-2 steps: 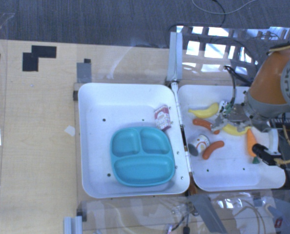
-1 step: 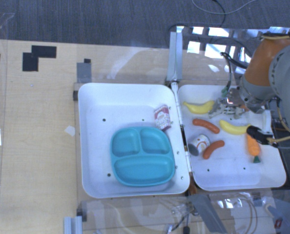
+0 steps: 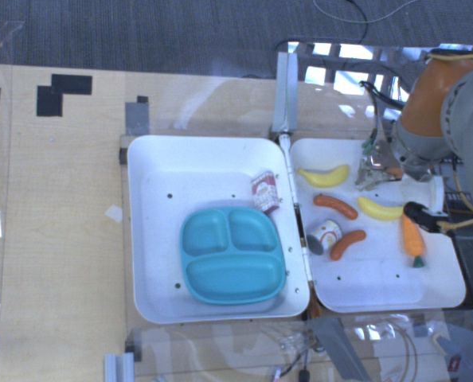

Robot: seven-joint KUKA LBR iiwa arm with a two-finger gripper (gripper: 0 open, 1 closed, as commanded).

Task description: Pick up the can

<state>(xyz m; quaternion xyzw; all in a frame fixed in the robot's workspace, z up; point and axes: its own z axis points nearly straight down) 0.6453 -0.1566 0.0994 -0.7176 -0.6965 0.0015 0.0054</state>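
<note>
Can lies tilted in the left bin, against its right wall, just above the teal divided plate. End effector hovers over the right bin between two bananas, fingers narrow with nothing between them. Sausages, a carrot and a small ball lie nearby.

Gripper over right bin near bananas; can in left bin beside blue tray

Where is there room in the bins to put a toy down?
Left bin: bare floor left of and above the blue tray. Right bin: bare along the near edge, below the sausage. Crowded around the bananas and carrot.
</note>
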